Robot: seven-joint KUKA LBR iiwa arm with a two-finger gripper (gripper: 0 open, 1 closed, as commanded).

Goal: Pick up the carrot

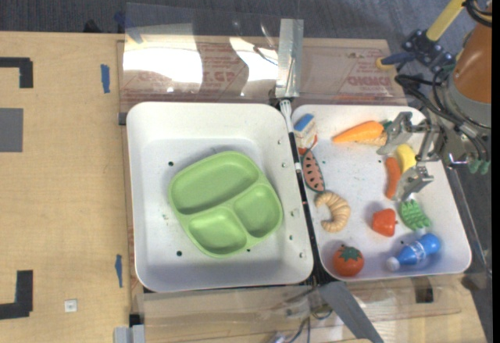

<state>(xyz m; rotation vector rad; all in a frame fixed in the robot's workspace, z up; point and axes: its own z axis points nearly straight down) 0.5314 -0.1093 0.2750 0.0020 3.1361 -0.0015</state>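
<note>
Carrot (358, 132) is what we find at the far end of the right bin (461, 251), lying on its side with its green top toward the gripper (408, 152). We see the gripper open just beside it, above a banana (404, 157) and an orange pepper (391, 176), holding nothing. Farther out we note a croissant (334, 210), watermelon slice (313, 169), tomato (348, 259) and blue bottle (414, 252), and a green plate (225, 202) in the left bin (148, 130).
</note>
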